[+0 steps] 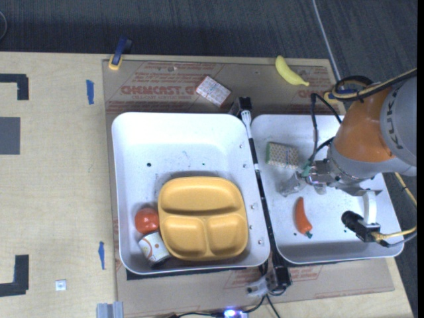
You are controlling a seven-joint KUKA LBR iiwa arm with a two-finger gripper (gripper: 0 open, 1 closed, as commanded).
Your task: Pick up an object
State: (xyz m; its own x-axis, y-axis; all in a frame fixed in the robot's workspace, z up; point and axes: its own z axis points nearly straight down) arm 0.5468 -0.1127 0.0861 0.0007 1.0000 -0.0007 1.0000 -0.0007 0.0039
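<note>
Yellow moulded three-compartment tray (202,216), smooth and rounded, in left white bin (132,138).

Free room and obstacles, placed relative to the yellow tray (202,216). The tray takes up the near half of the left bin (126,177); a red ball (145,218) and a small jar (154,247) crowd its left edge. Beyond the tray the bin floor lies bare. Right of the tray, in the right bin (331,252), the arm (368,138) overhangs the middle, with a patterned pad (281,154) and a carrot (302,216) beneath and beside it; the near strip lies bare.
</note>
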